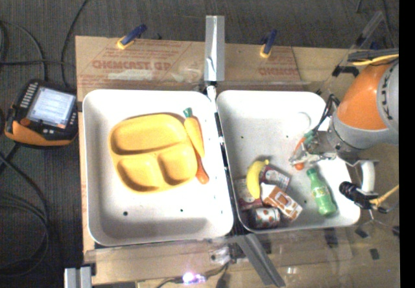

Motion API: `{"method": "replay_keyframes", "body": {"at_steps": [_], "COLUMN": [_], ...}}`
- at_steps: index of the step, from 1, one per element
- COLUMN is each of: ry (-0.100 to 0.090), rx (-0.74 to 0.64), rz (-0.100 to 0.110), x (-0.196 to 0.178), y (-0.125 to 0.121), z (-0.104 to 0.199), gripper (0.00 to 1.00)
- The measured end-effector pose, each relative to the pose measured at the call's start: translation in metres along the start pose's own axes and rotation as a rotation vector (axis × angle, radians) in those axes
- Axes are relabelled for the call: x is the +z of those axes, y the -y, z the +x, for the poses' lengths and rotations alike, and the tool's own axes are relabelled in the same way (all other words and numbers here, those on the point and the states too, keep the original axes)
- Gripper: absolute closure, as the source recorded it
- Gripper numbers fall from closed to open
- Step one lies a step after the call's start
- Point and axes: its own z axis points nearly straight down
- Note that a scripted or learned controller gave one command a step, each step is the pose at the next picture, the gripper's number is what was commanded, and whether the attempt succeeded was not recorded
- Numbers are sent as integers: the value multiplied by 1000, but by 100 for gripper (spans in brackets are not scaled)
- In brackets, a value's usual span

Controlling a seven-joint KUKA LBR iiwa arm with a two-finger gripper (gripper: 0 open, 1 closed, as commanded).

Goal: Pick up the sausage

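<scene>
A short reddish-orange stick that looks like the sausage (202,172) lies in the left bin (97,150). It sits just below the tip of a carrot (194,135), against the right edge of the yellow divided tray (152,150). My gripper (303,150) is far from it, low over the right side of the right bin (272,111), under the arm's orange band (366,108). A small red-orange bit (297,162) shows at the gripper's tip; I cannot tell what it is.
The right bin's front holds a banana (254,178), snack packets (280,199), a can (266,217) and a green bottle (321,192) just below the gripper. A metal divider post (214,47) stands behind the bins. A teach pendant (44,113) lies to the left.
</scene>
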Motion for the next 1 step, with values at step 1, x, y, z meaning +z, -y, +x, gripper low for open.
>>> {"method": "replay_keyframes", "body": {"at_steps": [1], "ry": [1], "rx": [-10], "rz": [1], "x": [-109], "y": [-40], "z": [21], "gripper": [100]}}
